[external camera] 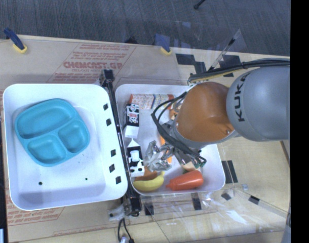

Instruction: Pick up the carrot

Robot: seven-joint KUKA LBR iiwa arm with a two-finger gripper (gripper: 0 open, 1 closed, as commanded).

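1. Camera view looks down on two white bins; the arm (235,110) reaches in from the right and hangs over the right bin (215,178).
2. The carrot (186,180) lies on its side against the near wall of the right bin, toward its right corner, with its orange-red body unobstructed.
3. A banana (148,182) lies just left of the carrot, the two close but seemingly not overlapping.
4. The gripper (157,157) sits low in the bin, above and to the left of the carrot, nearer the banana than the target.
5. Whether the gripper is released or clenched I cannot tell; the metal parts blur into the cables and clutter around them.
6. Nothing orange shows inside the gripper, so I judge the carrot not yet picked up and the step in hand to be the approach.
7. The next move calls for a shift toward the near right corner, to centre over the carrot's body, with the grasp set across its short width.
8. The near wall and the banana leave little room there, so a nudged banana or a scraped wall seems the likely fault.
9. The left bin (23,196) holds a blue divided plate (50,130), well away from the work.
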